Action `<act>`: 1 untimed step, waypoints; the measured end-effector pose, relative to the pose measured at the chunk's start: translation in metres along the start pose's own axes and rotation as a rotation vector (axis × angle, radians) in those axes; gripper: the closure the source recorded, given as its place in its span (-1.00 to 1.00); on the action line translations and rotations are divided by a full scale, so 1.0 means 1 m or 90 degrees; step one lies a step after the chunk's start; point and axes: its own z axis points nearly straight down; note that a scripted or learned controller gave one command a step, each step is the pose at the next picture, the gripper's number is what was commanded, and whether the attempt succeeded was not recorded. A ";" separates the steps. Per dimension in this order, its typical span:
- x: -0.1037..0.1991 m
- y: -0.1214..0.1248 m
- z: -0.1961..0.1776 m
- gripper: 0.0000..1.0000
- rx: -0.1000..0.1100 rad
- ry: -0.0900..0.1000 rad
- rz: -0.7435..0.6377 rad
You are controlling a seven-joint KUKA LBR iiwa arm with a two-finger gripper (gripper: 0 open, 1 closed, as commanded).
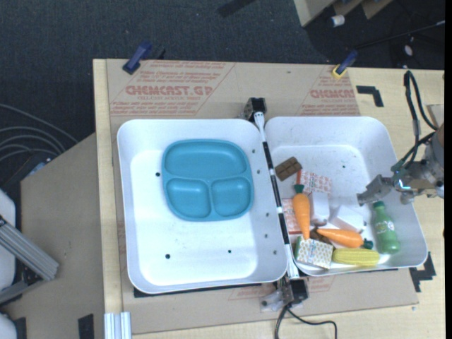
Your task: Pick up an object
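Observation:
The right bin (367, 136) holds several small items. A green bottle (385, 228) lies near its right wall. One orange carrot (302, 214) points up along the left wall and a second carrot (340, 236) lies flat beside it. A yellow corn cob (357, 258) and a patterned box (314, 253) sit at the front. A brown block (287, 168) and a red-and-white packet (318, 183) lie further back. My gripper (381, 186) reaches in from the right, just above the green bottle's cap, with nothing seen held in it.
The left bin (141, 246) holds a blue divided plate (207, 179). A black hinge strip (272, 189) runs between the bins. Blue and yellow clamps (136, 58) sit at the board's back edge. Cables hang at the far right.

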 end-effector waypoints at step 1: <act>0.018 0.105 0.136 -1.00 -0.008 -0.002 0.000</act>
